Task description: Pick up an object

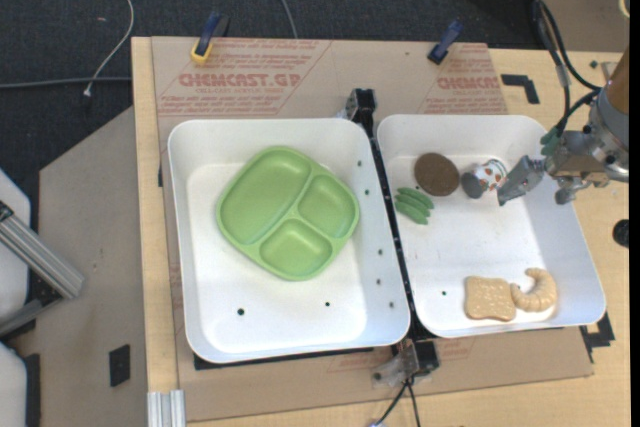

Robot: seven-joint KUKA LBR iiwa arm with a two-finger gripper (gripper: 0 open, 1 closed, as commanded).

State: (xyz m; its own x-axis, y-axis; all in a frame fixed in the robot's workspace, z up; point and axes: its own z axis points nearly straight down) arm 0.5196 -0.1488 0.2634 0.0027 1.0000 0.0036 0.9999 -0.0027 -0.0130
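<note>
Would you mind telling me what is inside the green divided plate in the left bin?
The green divided plastic plate shows three bare compartments with nothing in them. Whatever lies beneath it on the left white bin is covered.

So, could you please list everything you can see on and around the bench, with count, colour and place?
Bins: two, white, side by side on the bench.
Divided plate: one, green, in the left bin.
Round item: one, brown, far part of the right bin.
Leafy item: one, green, right bin beside the divider.
Small toy: one, white with red, right of the brown item.
Cracker-like piece: one, tan, near part of the right bin.
Curved piece: one, tan, touching the cracker.
Clamps: two, blue, far bench edge.
Gripper: one, grey, over the right bin's right side.
</note>
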